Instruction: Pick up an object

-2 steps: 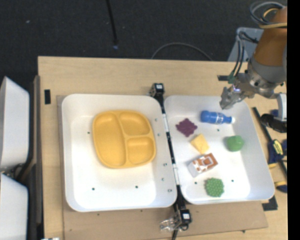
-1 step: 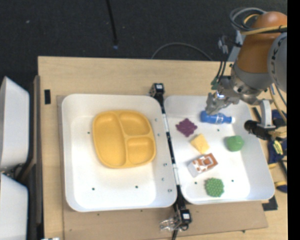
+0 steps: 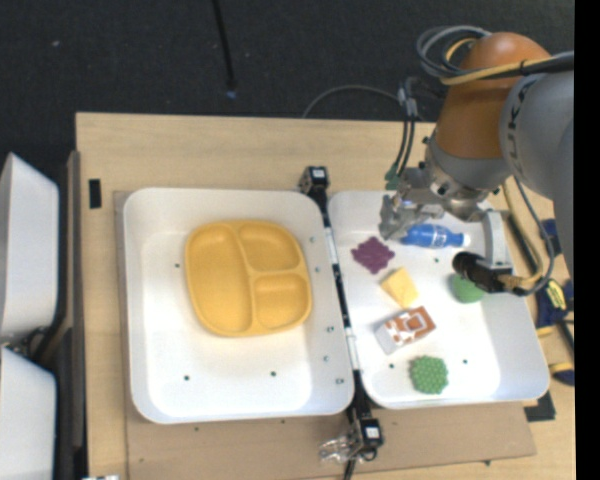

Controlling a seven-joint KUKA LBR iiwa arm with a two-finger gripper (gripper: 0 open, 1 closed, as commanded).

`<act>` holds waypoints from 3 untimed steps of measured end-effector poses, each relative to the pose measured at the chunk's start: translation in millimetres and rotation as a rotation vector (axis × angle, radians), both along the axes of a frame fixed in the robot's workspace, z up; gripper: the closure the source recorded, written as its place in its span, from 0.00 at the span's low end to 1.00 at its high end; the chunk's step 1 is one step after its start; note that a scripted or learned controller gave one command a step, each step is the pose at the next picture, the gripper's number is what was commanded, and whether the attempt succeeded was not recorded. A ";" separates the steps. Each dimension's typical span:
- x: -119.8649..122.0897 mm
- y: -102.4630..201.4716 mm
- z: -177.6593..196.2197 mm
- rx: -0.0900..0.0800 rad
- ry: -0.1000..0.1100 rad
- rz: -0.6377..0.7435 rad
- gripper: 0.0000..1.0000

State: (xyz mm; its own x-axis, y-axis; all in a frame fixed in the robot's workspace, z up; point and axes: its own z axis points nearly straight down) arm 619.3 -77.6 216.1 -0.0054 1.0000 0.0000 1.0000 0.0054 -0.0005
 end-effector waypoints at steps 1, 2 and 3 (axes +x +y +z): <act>-4.1 47.5 1.3 0.002 0.000 0.002 1.00; -19.0 102.2 20.3 0.002 -0.001 0.002 1.00; -41.3 149.1 31.4 0.003 0.000 0.003 1.00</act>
